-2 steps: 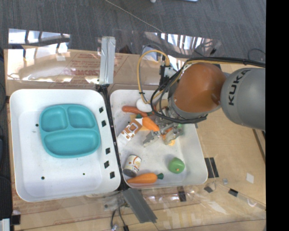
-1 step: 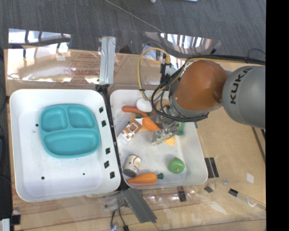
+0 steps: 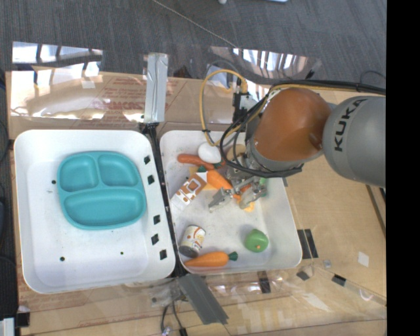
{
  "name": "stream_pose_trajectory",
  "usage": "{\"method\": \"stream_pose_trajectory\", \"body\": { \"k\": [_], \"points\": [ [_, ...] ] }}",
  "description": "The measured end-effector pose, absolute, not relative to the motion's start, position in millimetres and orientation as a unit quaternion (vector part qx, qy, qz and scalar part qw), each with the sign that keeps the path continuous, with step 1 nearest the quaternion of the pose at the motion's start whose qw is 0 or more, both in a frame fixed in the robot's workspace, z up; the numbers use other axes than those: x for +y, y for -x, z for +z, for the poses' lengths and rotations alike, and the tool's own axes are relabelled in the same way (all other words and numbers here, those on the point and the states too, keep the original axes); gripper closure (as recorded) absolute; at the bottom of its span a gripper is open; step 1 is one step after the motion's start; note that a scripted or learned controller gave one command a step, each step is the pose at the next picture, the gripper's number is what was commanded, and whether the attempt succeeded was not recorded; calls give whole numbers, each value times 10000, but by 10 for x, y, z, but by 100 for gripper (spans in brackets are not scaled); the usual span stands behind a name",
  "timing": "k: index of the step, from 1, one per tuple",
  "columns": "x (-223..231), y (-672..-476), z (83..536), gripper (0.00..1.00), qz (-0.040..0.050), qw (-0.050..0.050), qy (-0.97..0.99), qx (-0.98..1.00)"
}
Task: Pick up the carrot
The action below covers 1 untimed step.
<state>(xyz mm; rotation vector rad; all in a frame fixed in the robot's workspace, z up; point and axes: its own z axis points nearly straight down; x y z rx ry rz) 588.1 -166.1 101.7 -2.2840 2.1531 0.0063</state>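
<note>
While the gripper (image 3: 231, 195) sits low in the right bin (image 3: 282, 226), I see its fingers closed on a carrot (image 3: 218, 180); another carrot (image 3: 209, 260) lies at the front wall.

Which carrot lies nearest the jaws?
The middle carrot, right beside the gripper. Another carrot lies farther up by the egg; the third rests at the bin's bottom edge.

Dark grey carpet (image 3: 98, 20) is seen along the top of the frame. A brown bench surface (image 3: 341, 223) is lit brightly, with glare at upper left.
</note>
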Motion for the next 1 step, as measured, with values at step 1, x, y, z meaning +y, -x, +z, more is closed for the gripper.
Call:
{"method": "stream_pose_trajectory", "body": {
  "k": [1],
  "points": [
    [-1615,-5808,921,0,11,7,7298,6836]
  ]
}}
